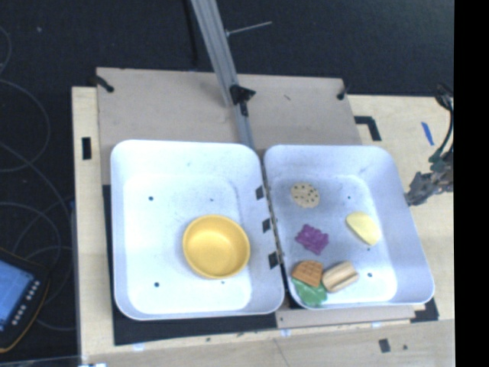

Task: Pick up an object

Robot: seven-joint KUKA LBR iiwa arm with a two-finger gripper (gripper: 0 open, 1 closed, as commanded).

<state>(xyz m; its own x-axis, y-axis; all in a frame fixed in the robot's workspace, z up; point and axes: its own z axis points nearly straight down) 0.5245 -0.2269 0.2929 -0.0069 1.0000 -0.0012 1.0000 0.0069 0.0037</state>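
Yellow bowl [216,246] (left bin [130,205]), apart

A bowl [216,246] is sitting in the left bin [137,174]; a cookie [305,195], bun [340,275] and waffle [307,272] are lying in the right bin [382,174].

lab bench: white bins [191,228], loose cables [30,167], mounted metal pole [218,44].

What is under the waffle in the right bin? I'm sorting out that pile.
A green piece pokes out beneath the waffle, at the right bin's near corner. Its covered part is hidden, so its shape is unclear. A tan roll lies beside them.
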